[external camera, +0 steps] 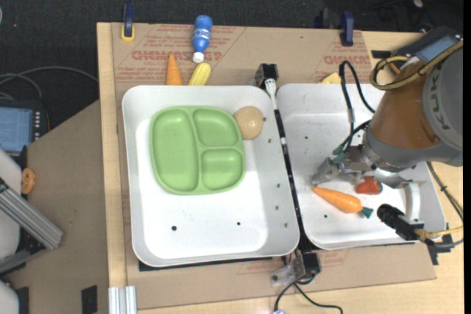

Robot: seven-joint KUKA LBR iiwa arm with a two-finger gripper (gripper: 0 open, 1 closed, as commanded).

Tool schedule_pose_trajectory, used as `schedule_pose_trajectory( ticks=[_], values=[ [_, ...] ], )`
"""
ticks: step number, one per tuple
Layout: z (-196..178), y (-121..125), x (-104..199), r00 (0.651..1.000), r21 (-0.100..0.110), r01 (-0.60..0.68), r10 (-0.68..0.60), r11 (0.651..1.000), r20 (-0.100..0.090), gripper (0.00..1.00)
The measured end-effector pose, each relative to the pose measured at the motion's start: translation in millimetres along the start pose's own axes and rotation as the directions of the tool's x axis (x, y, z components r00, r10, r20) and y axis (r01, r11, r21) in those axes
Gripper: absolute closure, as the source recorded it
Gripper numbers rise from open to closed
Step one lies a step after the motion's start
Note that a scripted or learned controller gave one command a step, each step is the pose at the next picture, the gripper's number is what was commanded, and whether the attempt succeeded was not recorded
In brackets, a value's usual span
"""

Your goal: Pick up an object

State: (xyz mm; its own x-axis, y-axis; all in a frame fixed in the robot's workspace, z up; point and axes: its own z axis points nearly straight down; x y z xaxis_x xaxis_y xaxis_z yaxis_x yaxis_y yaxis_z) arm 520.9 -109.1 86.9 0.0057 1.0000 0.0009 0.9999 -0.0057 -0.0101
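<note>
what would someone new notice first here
The green plate in the left bin catches the eye first, with a tan ball beside its upper right corner. In the right bin, the arm hangs over a carrot and a small red thing.

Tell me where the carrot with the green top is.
In the camera view, the carrot lies in the right bin, toward its near edge, just below the end effector, with a small red thing beside it.
</note>
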Motion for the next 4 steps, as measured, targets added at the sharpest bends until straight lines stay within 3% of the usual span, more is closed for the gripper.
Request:
schedule_pose_trajectory(
  ticks=[1,2,3,4],
  values=[
    [-47.7,-44.3,-45.4,1.0,-0.008,0.0,0.0,1.0,0.001,0.0],
    [-0.1,-38.6,-23.4,1.0,-0.016,0.005,-0.005,1.0,-0.001,0.0],
    [-13.7,-35.5,-22.6,1.0,-0.028,0.006,-0.006,1.0,0.0,1.0],
    [-12.7,-36.1,-22.6,1.0,-0.025,0.006,-0.006,1.0,0.0,0.0]
  ],
)
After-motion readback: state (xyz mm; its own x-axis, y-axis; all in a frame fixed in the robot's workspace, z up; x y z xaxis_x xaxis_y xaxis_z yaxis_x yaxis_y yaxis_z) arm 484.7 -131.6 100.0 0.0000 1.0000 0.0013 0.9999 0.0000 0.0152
